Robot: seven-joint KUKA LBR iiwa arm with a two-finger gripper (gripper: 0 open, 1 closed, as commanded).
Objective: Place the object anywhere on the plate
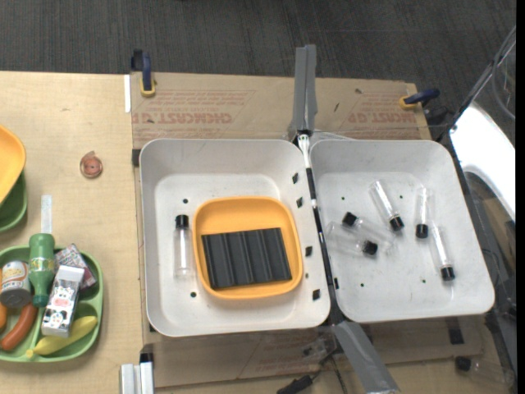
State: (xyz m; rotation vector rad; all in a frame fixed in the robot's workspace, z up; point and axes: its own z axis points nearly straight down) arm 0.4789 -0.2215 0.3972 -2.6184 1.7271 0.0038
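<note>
An orange square plate [246,208] sits in the left white bin [160,179]. A black ridged block [244,257] lies flat on the plate and covers most of its middle. Left of the plate, on the bin floor, a clear tube with a black cap [181,245] lies lengthwise, apart from the plate's rim. The right white bin [467,220] holds several more clear, black-capped tubes scattered about, among them one [385,205] near the middle and one [441,254] at the right.
A green tray [86,322] of toy food and small bottles stands on the wooden table at the lower left. Stacked orange and green bowls [8,179] sit at the far left edge. A small round pink item [91,165] lies on the table. Clamps [144,72] hold the cardboard behind the bins.
</note>
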